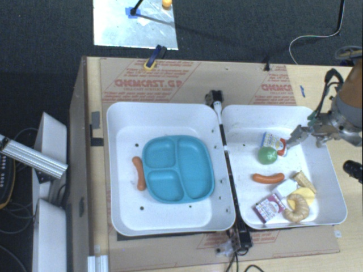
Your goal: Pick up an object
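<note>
Far off to the gripper's left, a sausage point(139, 173) lies beside a blue divided plate point(178, 168) in the left bin point(122, 123), out of play for now. Closer, in the right bin point(326, 169), a green ball point(267, 155) sits just below and left of the gripper point(293, 136), touching a small printed packet point(272, 140) right at the fingertip; whether the fingers are apart or closed cannot be told from this angle. Below the tool lie a second sausage point(268, 178), a red-and-white carton point(269, 208), and a heap of bread-like pieces point(299, 202). The ball looks the likeliest target: a clean pick would mean centring over it, descending straight, and closing across its widest part, since a round object may roll away from an off-centre squeeze and the packet crowds one side.
</note>
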